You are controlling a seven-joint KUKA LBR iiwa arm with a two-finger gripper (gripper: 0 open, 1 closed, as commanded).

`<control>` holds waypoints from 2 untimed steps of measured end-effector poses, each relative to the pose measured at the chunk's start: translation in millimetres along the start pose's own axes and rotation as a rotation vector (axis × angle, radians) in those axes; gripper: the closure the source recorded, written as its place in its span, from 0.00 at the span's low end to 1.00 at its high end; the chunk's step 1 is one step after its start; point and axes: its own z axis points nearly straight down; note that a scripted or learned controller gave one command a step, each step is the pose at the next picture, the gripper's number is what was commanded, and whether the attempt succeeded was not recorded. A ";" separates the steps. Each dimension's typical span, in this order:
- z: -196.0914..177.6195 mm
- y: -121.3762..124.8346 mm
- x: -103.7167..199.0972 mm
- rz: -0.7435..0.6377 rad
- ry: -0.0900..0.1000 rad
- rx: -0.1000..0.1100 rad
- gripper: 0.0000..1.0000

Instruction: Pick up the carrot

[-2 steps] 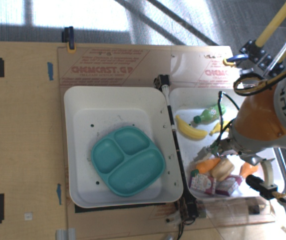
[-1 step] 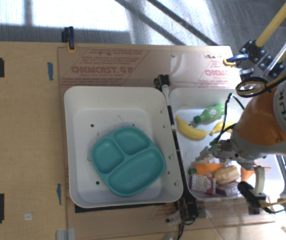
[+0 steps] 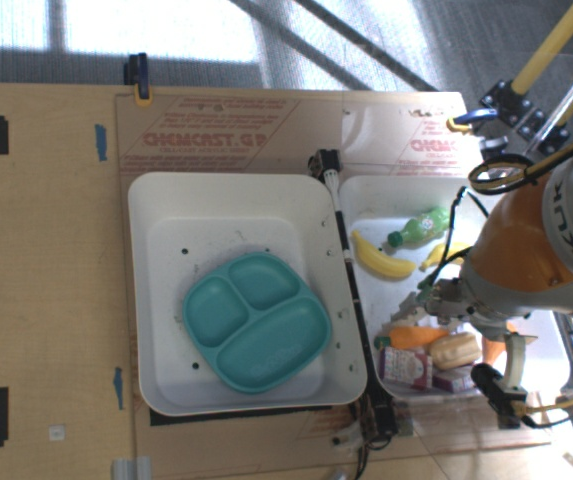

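carrot [image 3: 418,336] lies near front edge of right bin [image 3: 558,368], just beside bread roll [image 3: 455,349]. gripper [image 3: 444,303] sits just above it; can't tell its state, wrist blocks view.

Desk [image 3: 46,298]: flat tan board surface, seen from above at a slant, with black corner marks at its left edge and short strips of blue tape [image 3: 100,141] along the seam of a lighter cardboard sheet [image 3: 226,133] printed with faded red lettering.

Lying directly on that sheet:
- Left shallow white plastic bin [image 3: 156,298], square with rounded corners.
- Right shallow white plastic bin [image 3: 366,208], set just beside the left one, rims touching along a black divider strip.
- Small black and yellow clamp [image 3: 140,76], upright at the sheet's far left corner.
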 end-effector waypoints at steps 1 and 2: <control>0.0 0.3 1.1 0.184 0.000 -0.004 0.00; -28.0 77.4 -16.4 0.168 0.001 0.020 0.00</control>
